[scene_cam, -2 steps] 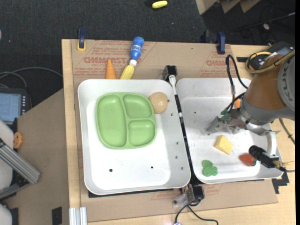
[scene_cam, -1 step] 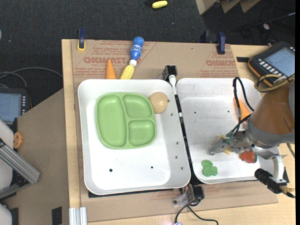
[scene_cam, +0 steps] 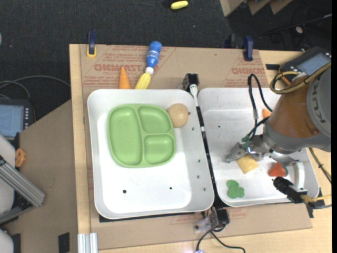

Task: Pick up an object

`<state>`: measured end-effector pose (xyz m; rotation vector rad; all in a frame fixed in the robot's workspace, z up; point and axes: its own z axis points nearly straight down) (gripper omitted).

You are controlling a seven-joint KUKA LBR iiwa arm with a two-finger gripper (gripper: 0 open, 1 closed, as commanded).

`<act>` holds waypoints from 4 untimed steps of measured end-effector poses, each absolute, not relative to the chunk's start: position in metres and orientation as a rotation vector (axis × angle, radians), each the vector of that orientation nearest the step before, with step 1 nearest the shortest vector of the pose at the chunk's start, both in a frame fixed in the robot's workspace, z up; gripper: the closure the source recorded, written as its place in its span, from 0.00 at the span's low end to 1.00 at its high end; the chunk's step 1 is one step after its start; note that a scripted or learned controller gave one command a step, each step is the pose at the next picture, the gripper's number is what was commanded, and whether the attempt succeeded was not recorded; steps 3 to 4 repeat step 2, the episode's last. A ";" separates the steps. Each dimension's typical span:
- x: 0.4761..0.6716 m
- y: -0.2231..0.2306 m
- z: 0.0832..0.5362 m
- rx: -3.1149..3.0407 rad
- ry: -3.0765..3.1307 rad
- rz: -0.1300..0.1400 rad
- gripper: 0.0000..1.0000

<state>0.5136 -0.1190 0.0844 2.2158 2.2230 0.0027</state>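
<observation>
Hovering fingers touch yellow wedge (long axis upper-left to lower-right).

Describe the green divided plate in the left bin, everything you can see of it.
The green plate is a light green tray with rounded corners, likely plastic, split into three sections: one long section on the left and two smaller ones stacked on the right. It lies flat, face up, in the upper part of the left bin. All three sections look bare. A tan ball sits against its upper right corner.

a blue-capped bottle lies on the cardboard bench top, beside an orange carrot.
</observation>
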 end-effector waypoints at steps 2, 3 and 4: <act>0.548 -0.051 0.191 2.205 2.226 0.015 1.00; 0.548 -0.051 0.191 2.205 2.226 0.015 1.00; 0.548 -0.051 0.191 2.205 2.226 0.015 1.00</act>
